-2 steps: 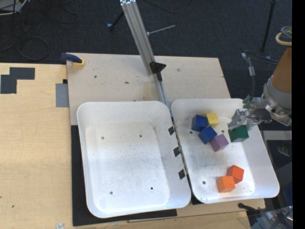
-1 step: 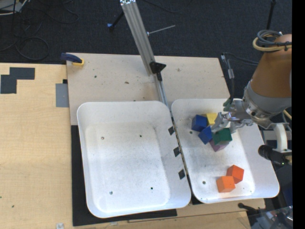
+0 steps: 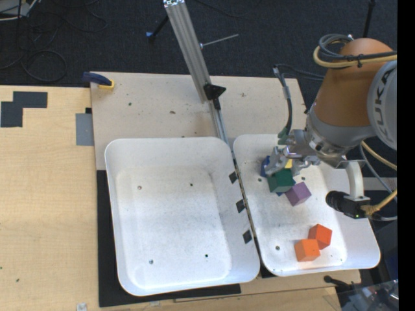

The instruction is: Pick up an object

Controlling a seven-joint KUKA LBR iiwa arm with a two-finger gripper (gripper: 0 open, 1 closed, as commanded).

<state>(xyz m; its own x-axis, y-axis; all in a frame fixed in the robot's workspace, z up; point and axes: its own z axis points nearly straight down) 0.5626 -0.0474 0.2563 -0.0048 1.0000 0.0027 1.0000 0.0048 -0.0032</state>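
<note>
My gripper point(image 3: 284, 162) hangs over the upper middle of the right bin point(image 3: 363, 254), right above a small cluster of blocks. A blue block point(image 3: 266, 168) pokes out to its left, a yellow piece point(image 3: 288, 164) sits just under it, and a dark green block point(image 3: 280, 182) lies directly below. A purple cube point(image 3: 298, 193) touches the green block's lower right. Two orange blocks point(image 3: 320, 235) point(image 3: 307, 249) rest near the bin's front right corner. The wrist hides the fingertips.
The left bin point(image 3: 130, 271) sits beside the right one, with black clips point(image 3: 239, 205) along the shared rim. A slanted aluminium post point(image 3: 191, 50) rises behind the bins. A black cylinder point(image 3: 343, 203) and cables hang at the right bin's edge.
</note>
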